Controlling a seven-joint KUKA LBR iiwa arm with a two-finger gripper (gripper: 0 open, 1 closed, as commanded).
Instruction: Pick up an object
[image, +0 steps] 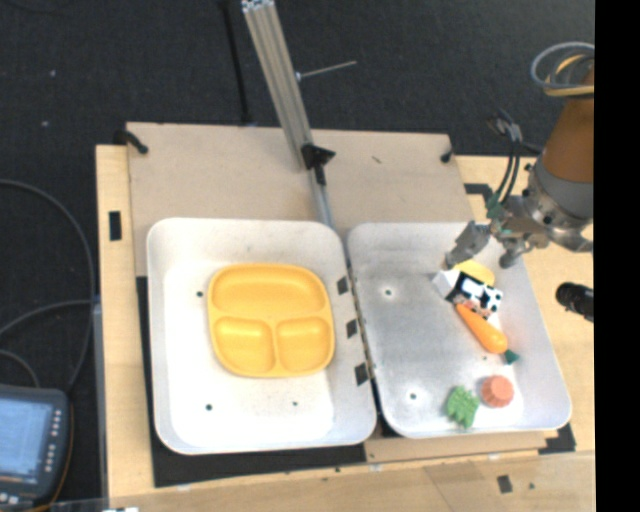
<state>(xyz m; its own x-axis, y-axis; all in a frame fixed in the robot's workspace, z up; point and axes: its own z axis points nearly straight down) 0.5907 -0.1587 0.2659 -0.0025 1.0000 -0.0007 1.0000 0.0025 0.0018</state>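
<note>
My gripper (489, 248) hangs over the far right part of the right bin (410, 330). It is open, its two fingers spread apart with nothing between them. Just in front of it lies a small yellow, white and black toy (472, 285). An orange carrot (482, 328) lies touching that toy on its near side. Near the bin's front edge sit a green leafy piece (461, 404) and a round red-orange piece (496, 391), close to each other.
The left bin (180, 400) holds a yellow divided plate (270, 318). A slanted metal post (285, 90) rises behind the bins and ends near their shared edge. The right bin's left half is bare metal.
</note>
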